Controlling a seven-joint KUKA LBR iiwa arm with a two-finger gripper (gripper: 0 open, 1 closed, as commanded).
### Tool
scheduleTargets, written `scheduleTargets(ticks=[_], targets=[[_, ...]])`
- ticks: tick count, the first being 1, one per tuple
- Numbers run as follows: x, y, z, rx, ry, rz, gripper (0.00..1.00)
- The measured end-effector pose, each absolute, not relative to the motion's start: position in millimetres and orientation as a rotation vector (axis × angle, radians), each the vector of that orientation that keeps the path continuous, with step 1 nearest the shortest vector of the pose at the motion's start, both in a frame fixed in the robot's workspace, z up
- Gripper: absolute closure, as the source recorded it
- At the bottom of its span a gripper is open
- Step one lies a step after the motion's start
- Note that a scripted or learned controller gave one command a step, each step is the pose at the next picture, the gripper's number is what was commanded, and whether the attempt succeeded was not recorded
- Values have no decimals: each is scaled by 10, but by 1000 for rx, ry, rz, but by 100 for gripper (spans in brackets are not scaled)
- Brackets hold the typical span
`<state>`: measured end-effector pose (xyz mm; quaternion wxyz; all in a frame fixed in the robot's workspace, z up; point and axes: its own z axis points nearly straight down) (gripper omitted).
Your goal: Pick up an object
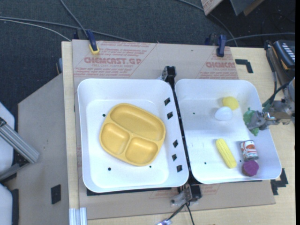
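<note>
Currently the gripper [255,122] sits at the right bin's [206,175] right edge beside a green item [248,116]; jaw state cannot be told. Descent should centre squarely over one object, clear of the can [249,150].

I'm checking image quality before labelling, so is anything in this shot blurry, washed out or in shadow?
Camera view: even lighting, soft shadows under the yellow tray; the white egg nearly blends into the bright right bin; the corn and can are sharp; the gripper at the right rim looks smeared and indistinct.
</note>
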<state>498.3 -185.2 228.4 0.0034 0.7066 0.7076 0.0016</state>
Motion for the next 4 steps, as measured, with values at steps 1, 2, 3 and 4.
scheduleTargets(ticks=[1,2,3,4], targets=[[4982,-1850,2106,2224,2224,-2,100],[5071,-1219,2089,2217,2232,2,100],[5111,-666,2220,2214,2229,4,100],[5173,-135,2122,2218,2231,-1,100]])
